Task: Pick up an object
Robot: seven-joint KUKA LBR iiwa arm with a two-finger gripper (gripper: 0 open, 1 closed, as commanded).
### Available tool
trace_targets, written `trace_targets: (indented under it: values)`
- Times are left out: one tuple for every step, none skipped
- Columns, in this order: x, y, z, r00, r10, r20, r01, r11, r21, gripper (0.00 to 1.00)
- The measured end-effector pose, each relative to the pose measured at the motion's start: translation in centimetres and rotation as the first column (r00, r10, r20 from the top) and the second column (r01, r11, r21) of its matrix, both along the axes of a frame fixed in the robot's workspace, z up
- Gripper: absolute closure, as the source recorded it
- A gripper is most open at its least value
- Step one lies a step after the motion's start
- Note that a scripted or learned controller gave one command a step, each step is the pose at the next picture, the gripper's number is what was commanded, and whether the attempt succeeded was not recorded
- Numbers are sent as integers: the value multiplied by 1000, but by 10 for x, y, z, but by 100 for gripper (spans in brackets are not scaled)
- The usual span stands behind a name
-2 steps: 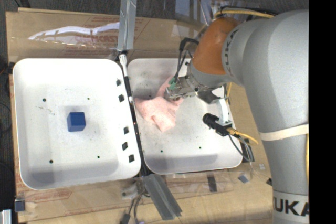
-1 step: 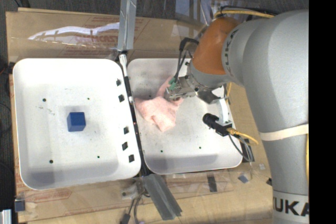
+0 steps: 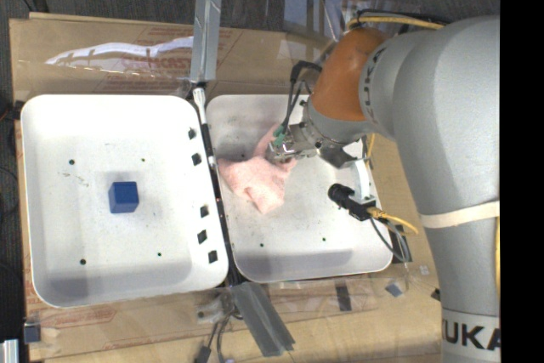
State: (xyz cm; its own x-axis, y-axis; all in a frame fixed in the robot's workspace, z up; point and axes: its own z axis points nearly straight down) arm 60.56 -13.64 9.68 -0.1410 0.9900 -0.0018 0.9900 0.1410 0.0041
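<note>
Left bin (image 3: 51,183): a shallow white tray with rounded corners. One small blue cube (image 3: 124,196) is seen on its floor, left of centre and nearer the bin's left wall than the divider. The cube is upright, flat on the floor, well apart from every wall. A few dark specks are scattered over the floor.

Divider (image 3: 206,183): a narrow dark seam with small black clips is seen between the two bins, running from the far edge of the bench toward the near edge. A grey metal bar (image 3: 205,34) is fixed at its far end, another grey bracket (image 3: 259,320) at its near end.

Right bin (image 3: 297,259): a pale pink cloth (image 3: 255,178), crumpled, is seen on the floor in the bin's left half, close beside the divider wall and extending toward the bin's centre. A black cable connector (image 3: 344,198) with a yellow lead is seen above the bin's right half, near the right wall.

Gripper (image 3: 283,149): positioned low over the far-left part of the right bin, at the upper right edge of the pink cloth, which it appears to touch. Whether it is released or clenched cannot be told, since the metal wrist hardware hides that part. No cloth is seen lifted off the floor.

Arm (image 3: 433,123): the grey body with the orange band is seen entering over the bin's right and far edges.
</note>
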Motion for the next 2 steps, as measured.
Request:
trace_targets:
  values:
    - [-4, -7, 10, 1000, -16, -5, 16, 1000, 1, 0]
    - [-4, -6, 20, 1000, -12, -6, 12, 1000, 1, 100]
